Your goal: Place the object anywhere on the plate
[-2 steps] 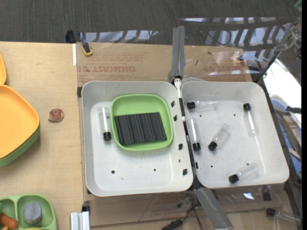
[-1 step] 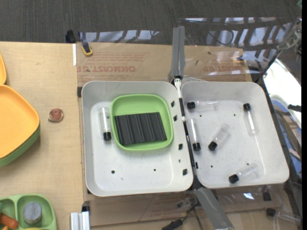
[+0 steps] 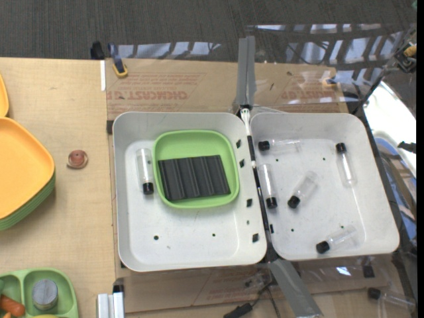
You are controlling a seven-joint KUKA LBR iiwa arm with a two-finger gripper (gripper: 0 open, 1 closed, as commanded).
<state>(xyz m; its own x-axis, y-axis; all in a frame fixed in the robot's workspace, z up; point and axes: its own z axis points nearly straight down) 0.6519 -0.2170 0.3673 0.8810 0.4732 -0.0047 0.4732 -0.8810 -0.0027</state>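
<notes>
- Green plate (image 3: pixel 194 143) sits in the left bin (image 3: pixel 132 237), a dark ribbed slab on it
- Clear vials (image 3: pixel 302 191) with black caps lie scattered in the right bin (image 3: pixel 371 197); likely light, slippery, prone to rolling, best pinched mid-barrel
- Gripper state: cannot tell

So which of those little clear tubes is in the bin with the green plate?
The tube lying just left of the green plate, black cap toward the camera. The others all lie in the right bin.

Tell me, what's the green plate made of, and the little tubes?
The green plate looks like matte plastic: even colour, soft moulded rim, no glare. The tubes, like this one, seem clear plastic or glass, since the white bin shows through; their caps look black.
</notes>
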